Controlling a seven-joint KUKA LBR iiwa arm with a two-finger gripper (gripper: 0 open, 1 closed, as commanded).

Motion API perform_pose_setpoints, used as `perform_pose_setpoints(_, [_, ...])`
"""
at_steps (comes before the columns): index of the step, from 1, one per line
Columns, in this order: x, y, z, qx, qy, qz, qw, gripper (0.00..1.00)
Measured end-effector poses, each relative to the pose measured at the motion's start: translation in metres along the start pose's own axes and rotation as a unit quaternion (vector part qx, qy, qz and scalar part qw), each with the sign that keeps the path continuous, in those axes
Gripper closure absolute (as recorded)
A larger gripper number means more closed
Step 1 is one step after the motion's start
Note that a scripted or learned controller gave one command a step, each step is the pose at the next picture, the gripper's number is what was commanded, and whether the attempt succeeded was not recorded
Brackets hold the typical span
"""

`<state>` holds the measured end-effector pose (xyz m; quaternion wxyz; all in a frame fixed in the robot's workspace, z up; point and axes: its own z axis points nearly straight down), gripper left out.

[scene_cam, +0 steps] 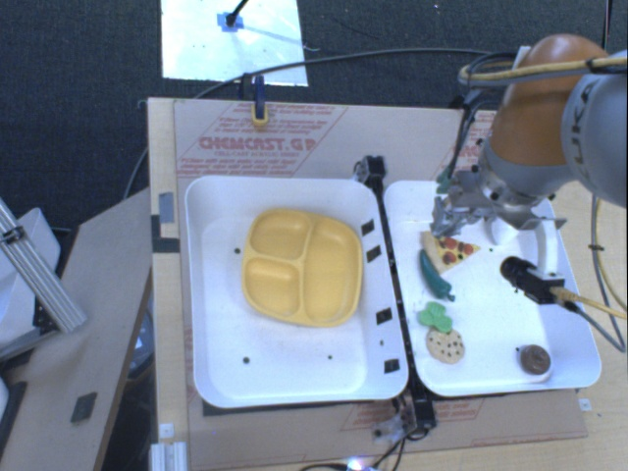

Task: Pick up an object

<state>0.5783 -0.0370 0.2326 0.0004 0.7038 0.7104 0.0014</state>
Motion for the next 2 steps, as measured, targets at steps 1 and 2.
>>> perform_pose_setpoints(1, [0.058,-0.004,-0.008,0.000,0.001,-0.001,1.0000,1.00])
perform_pose_setpoints(2, [0.106,-0.008,-0.012,0.001,0.000,0.000,1.0000,1.00])
